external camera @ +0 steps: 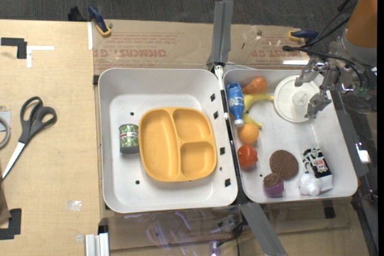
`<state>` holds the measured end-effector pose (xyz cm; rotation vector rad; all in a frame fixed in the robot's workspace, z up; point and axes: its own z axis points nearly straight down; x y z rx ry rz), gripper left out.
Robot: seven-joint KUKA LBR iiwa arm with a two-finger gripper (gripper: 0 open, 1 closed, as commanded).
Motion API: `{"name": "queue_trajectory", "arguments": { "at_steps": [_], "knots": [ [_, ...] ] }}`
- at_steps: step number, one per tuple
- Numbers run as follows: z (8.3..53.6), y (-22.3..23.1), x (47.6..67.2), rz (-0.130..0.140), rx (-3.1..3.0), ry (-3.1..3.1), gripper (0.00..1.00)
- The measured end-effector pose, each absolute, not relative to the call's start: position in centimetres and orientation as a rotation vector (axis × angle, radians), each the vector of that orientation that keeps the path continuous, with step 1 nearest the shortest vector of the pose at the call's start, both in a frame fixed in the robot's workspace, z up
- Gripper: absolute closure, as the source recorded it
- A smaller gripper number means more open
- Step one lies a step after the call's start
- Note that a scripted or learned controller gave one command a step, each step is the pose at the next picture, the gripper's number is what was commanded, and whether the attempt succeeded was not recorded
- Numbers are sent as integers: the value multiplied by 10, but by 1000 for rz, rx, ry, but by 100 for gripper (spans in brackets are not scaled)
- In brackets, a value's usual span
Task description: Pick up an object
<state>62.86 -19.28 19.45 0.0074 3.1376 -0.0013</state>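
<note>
My gripper (313,90) hangs over the far right part of the right bin (345,189), open, with nothing between its fingers. It is above the right edge of a round white dish (292,100). Left of the dish lie a blue bottle (234,104), a banana (257,106) and an orange fruit (256,84). Nearer the front are an orange ball (248,133), a red tomato (246,156), a brown disc (283,163), a purple cup (273,184), a cow-patterned carton (316,162) and a white lump (309,186).
The left bin (114,189) holds a yellow divided tray (178,144) and a green can (128,138) beside it. Scissors (30,123) lie on the wooden bench at the left. Blue clamps (99,20) sit on the cardboard behind the bins.
</note>
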Motion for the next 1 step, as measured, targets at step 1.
{"name": "queue_trajectory", "arguments": {
  "at_steps": [1],
  "knots": [
    [94,-177,578,-2,118,3134,0]
  ]
}}
